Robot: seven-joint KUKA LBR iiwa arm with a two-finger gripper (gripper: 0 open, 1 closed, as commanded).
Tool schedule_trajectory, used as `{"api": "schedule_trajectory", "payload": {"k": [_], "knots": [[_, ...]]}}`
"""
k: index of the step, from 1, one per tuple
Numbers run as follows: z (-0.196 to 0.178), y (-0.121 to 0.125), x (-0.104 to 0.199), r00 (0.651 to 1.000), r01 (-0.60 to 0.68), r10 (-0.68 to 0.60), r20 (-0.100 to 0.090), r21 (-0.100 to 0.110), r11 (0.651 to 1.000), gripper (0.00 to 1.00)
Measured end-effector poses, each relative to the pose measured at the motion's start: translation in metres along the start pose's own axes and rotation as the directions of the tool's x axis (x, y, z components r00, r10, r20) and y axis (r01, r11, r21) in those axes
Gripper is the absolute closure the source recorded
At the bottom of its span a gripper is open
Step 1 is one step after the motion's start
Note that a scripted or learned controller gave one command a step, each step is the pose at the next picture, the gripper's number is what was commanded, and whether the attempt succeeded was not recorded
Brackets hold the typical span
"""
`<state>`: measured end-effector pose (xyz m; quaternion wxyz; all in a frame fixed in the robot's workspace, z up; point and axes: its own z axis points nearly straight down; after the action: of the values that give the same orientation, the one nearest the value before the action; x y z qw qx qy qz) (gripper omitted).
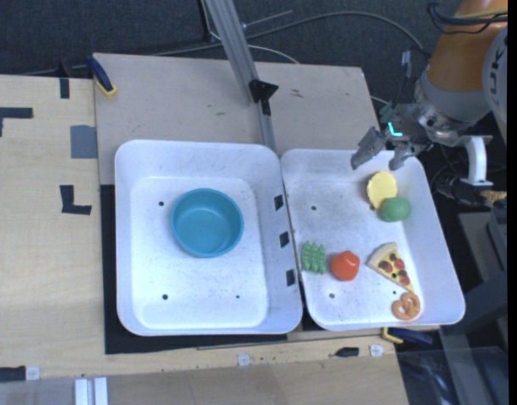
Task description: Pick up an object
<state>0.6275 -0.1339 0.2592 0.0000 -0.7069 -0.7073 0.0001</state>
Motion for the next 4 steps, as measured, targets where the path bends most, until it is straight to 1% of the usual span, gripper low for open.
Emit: {"api": "schedule_trajectory", "payload": {"k": [1, 2, 3, 4], "knots": [[0.000, 0.000, 0.000, 1.000, 0.000, 0.000, 0.000, 0.000, 1.000, 0.00], [0.059, -0.004, 0.007, 1.000, 0.000, 0.000, -0.001, 0.004, 1.000, 0.00], [0.102, -0.003, 0.006, 1.000, 0.000, 0.000, 0.000, 0.004, 1.000, 0.00], [0.163, -0.011, 0.010, 1.000, 0.000, 0.000, -0.001, 0.006, 1.000, 0.00]]}}
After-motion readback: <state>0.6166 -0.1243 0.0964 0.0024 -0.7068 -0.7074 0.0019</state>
